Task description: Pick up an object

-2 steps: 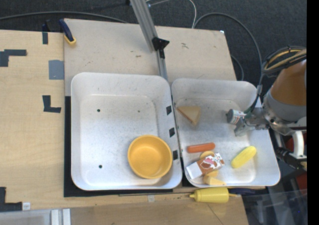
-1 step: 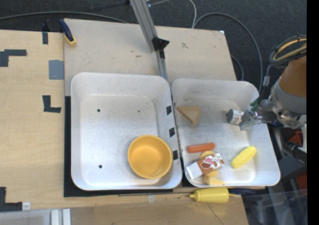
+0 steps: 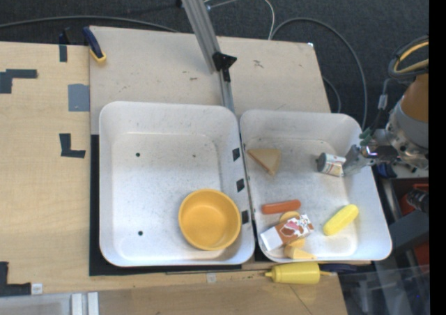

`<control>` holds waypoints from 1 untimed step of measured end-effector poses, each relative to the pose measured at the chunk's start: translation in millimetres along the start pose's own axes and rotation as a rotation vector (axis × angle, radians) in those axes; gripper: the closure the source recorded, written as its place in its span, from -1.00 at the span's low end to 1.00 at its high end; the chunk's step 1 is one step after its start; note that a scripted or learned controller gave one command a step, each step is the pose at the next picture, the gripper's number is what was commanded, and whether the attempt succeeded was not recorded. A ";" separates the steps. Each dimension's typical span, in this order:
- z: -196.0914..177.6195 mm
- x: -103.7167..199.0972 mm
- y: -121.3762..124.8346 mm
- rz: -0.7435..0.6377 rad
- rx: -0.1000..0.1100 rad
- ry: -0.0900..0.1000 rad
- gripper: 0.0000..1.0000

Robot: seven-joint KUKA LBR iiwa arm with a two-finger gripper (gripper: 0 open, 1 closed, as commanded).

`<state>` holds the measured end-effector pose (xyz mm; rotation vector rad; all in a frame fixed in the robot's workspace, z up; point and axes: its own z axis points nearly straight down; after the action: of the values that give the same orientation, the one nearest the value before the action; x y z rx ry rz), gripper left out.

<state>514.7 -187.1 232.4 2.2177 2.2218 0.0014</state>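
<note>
**Cut off, covered, or too small to read**

The arm (image 3: 411, 115) is cropped by the right edge beside the right bin (image 3: 369, 237), so just its wrist shows. The gripper (image 3: 354, 160) over that bin's right wall is too small and blurred to read its fingers. A yellow bottle (image 3: 296, 274) just below the bin's near rim is partly hidden under that rim. The packet (image 3: 289, 230) inside the bin covers part of a yellow piece (image 3: 301, 254)

Bright even light, soft shadows, slightly blurry
</note>
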 end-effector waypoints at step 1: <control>-3.0 45.7 12.3 -0.004 0.004 0.003 1.00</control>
<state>526.9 -141.3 235.5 2.2160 2.2301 0.0006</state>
